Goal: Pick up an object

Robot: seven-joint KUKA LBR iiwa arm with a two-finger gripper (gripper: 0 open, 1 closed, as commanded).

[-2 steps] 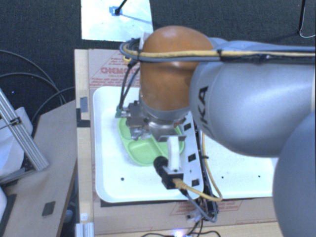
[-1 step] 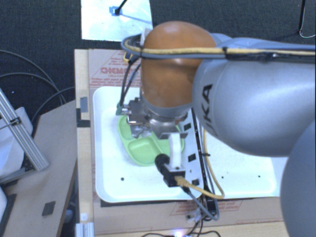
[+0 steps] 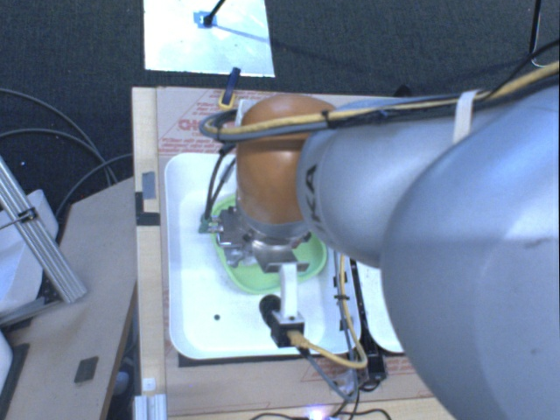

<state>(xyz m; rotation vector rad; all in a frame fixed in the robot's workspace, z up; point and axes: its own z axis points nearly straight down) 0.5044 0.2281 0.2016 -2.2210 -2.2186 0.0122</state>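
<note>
The grey arm (image 3: 437, 226) is the biggest thing here, reaching in from the right and covering most of the right-hand bin (image 3: 385, 322), of which a sliver of white rim shows beside the cables. Its orange band (image 3: 273, 160) sits over the middle of the left bin (image 3: 188, 261), with a yellow cable and black hoses (image 3: 262, 128) running along the arm's top edge.

The bench (image 3: 149, 234) is a pale board with red printing near its far edge, and the left bin lies on it as a shallow white tray whose floor is bare toward the left and near sides, apart from one small dark speck (image 3: 217, 317).

Under the wrist lies a light green object (image 3: 249, 274), rounded like a dish or lid; the wrist hides most of it, so its full shape is uncertain. It rests on the bin floor, toward the bin's right half.

The jaws (image 3: 262, 252) point down at that green object, but the metal wrist housing blocks them, and I cannot tell whether they are spread or pressed together, nor whether they touch the object.

A white bracket with a black connector (image 3: 284, 326) hangs off the wrist toward the near rim.
</note>
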